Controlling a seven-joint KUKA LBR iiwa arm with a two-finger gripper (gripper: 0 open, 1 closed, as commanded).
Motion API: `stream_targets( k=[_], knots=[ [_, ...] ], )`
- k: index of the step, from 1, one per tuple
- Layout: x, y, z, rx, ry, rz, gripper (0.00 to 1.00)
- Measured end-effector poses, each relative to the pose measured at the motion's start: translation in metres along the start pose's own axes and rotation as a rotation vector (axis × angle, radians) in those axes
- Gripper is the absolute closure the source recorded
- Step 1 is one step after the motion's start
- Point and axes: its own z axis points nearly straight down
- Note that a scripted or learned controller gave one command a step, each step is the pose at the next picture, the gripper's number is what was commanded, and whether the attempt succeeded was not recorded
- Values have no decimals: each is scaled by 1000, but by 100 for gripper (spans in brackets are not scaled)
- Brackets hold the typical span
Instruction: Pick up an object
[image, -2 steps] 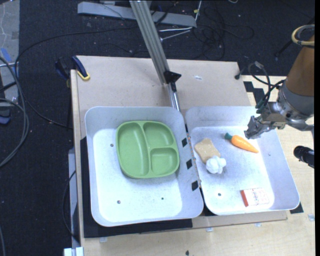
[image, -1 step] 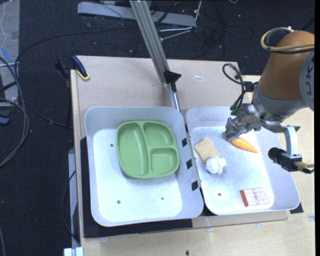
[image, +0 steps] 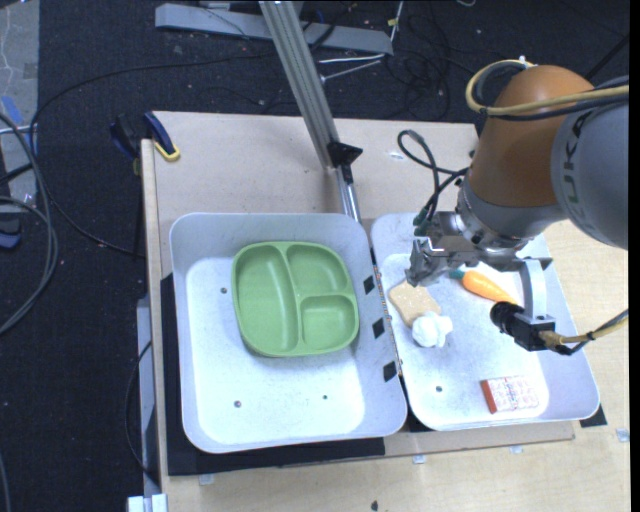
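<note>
Camera view showed the gripper (image: 420, 268) poised just above a tan slice (image: 413, 301); finger state indeterminable. Approach step; descent appeared next.

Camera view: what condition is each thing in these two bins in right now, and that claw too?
Green divided plate: upright, flat in the left bin, nothing in its compartments.
Tan slab: lying flat in the right bin, right under the end effector.
White lump: touching the slab.
Orange carrot-like piece: lying on its side.
Red-and-white packet: lying flat, apart from the rest.
</note>
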Motion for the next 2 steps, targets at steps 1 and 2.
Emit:
stream_targets(
  k=[1, 2],
  knots=[
    [44, 3, 4, -1, -1, 1, 100],
    [105, 16, 12, -2, -1, 0, 100]
  ],
)
